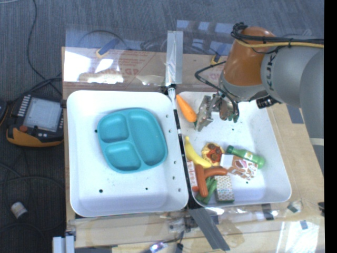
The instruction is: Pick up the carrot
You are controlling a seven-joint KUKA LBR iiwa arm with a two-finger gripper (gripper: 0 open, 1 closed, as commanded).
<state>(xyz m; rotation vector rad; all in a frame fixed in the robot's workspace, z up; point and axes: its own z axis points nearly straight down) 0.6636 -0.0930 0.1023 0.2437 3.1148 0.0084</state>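
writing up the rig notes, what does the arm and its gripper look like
The arm is a thick, rounded grey body with an orange band above the wrist. Dark lettering runs along the grey shell beside the band. Black cables loop over the orange section and trail off to the right. The gripper is a small metallic grey unit with two slim fingers.

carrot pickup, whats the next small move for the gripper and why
Probably a short shift toward the divider between the bins, then down. The carrot lies at the right bin's upper left corner, apart from the other toys, and the gripper hangs just beside it, toward the bin's middle, with nothing between its fingers. Centering over the carrot first should let the fingers straddle it.
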